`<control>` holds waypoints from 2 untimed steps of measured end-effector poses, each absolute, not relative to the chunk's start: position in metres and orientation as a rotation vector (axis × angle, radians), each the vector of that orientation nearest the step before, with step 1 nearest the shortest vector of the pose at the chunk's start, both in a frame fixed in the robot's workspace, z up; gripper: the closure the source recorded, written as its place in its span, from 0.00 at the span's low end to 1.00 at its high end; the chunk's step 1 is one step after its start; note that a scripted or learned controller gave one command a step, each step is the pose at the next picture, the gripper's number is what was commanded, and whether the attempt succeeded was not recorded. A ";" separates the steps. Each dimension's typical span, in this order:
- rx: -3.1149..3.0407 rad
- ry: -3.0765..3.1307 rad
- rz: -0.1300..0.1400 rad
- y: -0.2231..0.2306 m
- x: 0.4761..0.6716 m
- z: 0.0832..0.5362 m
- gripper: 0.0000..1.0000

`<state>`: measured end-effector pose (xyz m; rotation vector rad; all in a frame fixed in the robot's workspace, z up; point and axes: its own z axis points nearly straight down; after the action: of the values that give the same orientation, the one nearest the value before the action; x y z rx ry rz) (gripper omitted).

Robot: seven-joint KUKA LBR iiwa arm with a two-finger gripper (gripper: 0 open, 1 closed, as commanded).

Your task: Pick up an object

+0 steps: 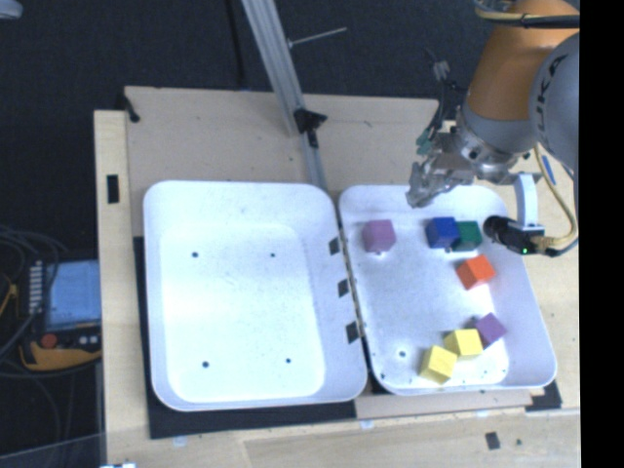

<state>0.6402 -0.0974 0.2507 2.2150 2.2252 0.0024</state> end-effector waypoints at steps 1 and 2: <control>2.212 2.229 0.004 -0.044 0.654 0.257 1.00; 2.215 2.230 -0.001 0.008 0.657 0.242 1.00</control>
<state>0.6566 0.0075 0.2422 2.2149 2.2303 -0.0007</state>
